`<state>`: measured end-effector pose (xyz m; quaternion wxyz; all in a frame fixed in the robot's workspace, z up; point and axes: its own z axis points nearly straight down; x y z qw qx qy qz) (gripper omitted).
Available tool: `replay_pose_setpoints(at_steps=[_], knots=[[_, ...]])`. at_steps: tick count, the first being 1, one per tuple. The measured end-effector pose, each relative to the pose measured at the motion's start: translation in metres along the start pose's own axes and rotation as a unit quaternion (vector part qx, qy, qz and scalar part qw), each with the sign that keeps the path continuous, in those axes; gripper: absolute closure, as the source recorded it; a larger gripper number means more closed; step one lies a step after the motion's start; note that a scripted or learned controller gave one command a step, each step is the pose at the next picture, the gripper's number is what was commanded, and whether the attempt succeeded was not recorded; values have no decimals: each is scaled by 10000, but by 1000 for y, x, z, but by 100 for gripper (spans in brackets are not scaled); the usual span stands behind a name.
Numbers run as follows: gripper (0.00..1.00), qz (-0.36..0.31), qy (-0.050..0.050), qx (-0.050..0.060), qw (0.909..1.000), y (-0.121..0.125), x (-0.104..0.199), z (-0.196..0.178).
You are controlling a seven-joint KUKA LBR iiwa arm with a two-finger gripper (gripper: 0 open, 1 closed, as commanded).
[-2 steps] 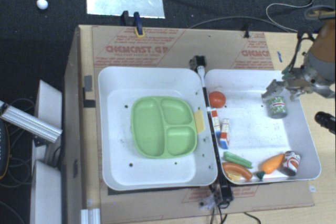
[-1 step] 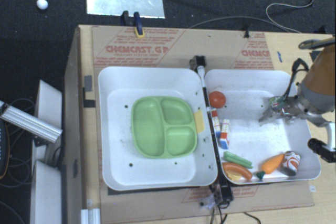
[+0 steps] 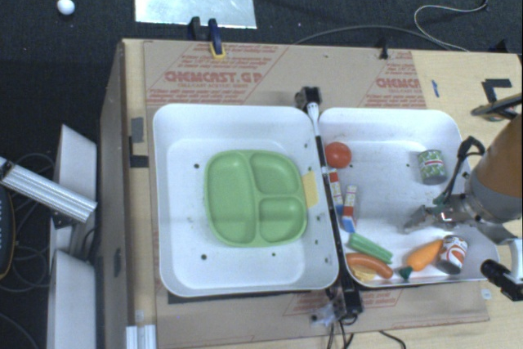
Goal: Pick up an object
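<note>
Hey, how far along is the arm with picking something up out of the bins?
Nothing looks picked up so far. The tool is low inside the right bin, just above the toy carrot, with nothing visibly in its grip. The carrot, the small can and the red ball all lie in the bin. Grasping and lifting are left.

Toy carrot (image 3: 424, 255) in right bin (image 3: 384, 123)

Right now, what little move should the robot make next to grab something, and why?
Probably lower the gripper a little toward the toy carrot. The gripper hangs over the right bin just above the carrot, with nothing between its fingers, and that is the nearest item.
</note>
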<state>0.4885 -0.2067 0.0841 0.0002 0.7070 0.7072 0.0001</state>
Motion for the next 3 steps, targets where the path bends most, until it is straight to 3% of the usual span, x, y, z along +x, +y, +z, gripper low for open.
replay_pose_setpoints(at_steps=[1,2,3], knots=[[100,-2,-6,-22,10000,1,0,-11],[0,-2,-5,-21,10000,1,0,-11],[100,-1,-8,-33,10000,2,-1,-21]])
